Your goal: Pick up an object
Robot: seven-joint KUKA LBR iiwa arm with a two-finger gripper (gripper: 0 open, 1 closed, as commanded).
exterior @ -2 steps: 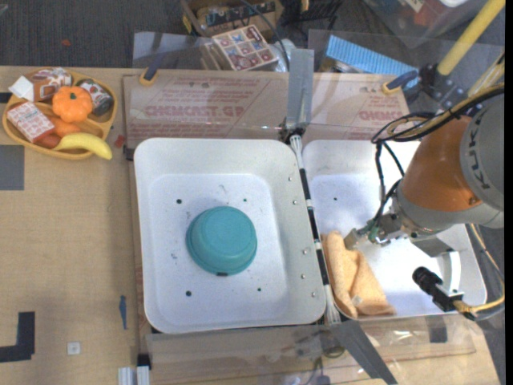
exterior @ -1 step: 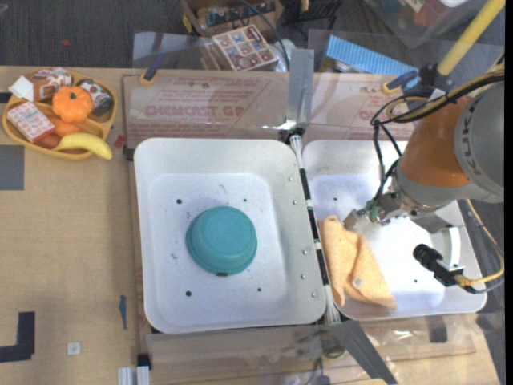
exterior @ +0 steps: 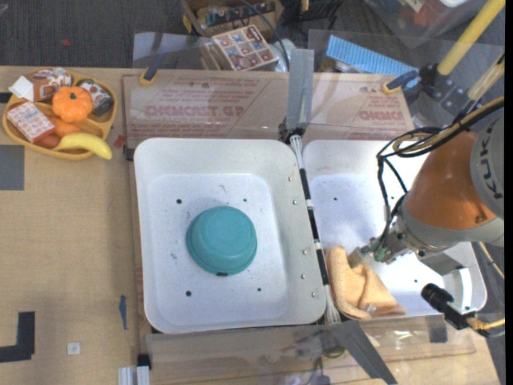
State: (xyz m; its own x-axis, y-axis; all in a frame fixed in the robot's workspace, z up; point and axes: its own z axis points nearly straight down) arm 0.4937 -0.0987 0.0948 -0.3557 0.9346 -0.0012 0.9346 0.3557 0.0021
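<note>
I hold the claw (exterior: 383, 251) low over the tan cloth (exterior: 361, 287) in the right bin (exterior: 353, 167), presumably lining up a grab, though I cannot tell its state.

Grey-bodied robot arm (exterior: 461, 231) at the right of the frame: a broad glossy orange band (exterior: 449, 187) rings it above the wrist, black letters mark its pale upper casing (exterior: 490, 163), and thin black cables (exterior: 397, 171) loop alongside.
</note>
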